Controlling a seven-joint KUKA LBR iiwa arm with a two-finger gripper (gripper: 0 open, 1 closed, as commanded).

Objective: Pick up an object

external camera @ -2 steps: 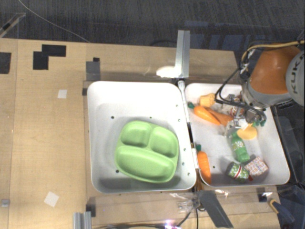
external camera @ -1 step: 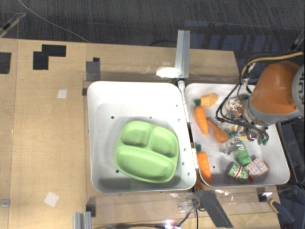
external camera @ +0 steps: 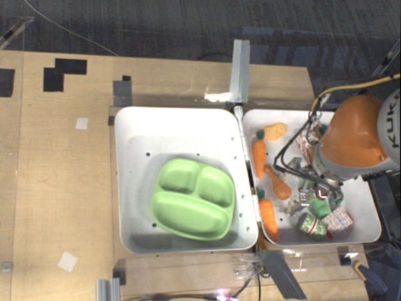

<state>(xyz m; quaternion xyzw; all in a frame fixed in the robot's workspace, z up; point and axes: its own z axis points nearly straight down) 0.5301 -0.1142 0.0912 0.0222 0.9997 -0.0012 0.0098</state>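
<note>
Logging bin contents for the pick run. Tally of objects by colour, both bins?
Green: 3, the divided plate in the left bin, plus a block and a green-and-white item by the gripper in the right bin.
Orange: 4, two carrots, a drumstick-like piece, a pale piece.
Red-and-white: 1, a box.
Total: 8 that I can make out; the arm may hide more.

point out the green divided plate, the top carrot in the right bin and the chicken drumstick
green divided plate (external camera: 193, 199), camera view, on the ridge between its compartments
top carrot (external camera: 258, 158), camera view, mid-length on its orange body
chicken drumstick (external camera: 279, 185), camera view, on its thick brown end
</note>
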